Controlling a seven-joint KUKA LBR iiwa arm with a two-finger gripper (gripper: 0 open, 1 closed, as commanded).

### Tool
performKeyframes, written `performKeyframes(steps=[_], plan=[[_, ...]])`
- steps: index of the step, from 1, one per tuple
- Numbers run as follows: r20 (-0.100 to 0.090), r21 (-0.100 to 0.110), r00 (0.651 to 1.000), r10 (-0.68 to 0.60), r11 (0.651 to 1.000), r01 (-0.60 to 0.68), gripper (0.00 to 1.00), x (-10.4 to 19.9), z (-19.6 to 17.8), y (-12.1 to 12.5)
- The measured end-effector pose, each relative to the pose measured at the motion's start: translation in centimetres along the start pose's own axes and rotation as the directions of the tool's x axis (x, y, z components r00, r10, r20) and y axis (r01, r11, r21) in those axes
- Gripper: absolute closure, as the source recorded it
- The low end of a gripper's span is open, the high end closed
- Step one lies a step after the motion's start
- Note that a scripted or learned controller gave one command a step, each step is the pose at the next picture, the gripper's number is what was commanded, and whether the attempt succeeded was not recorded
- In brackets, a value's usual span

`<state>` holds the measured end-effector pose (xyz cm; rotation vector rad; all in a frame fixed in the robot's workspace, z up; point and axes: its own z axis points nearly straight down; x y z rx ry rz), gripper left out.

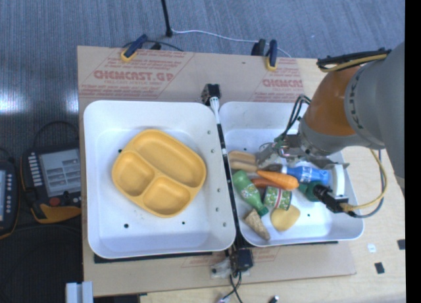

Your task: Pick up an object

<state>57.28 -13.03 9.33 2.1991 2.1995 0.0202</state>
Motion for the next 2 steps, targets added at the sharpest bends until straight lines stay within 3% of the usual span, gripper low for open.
performKeyframes(steps=[1,2], plan=[[0.001,0.004,1.0,0.003,1.0,-0.003,1.0,-0.2,-0.8,0.0],[-0.012,0.035,1.0,0.0,0.999,0.001,1.0,5.3,-14.0,-2.2]])
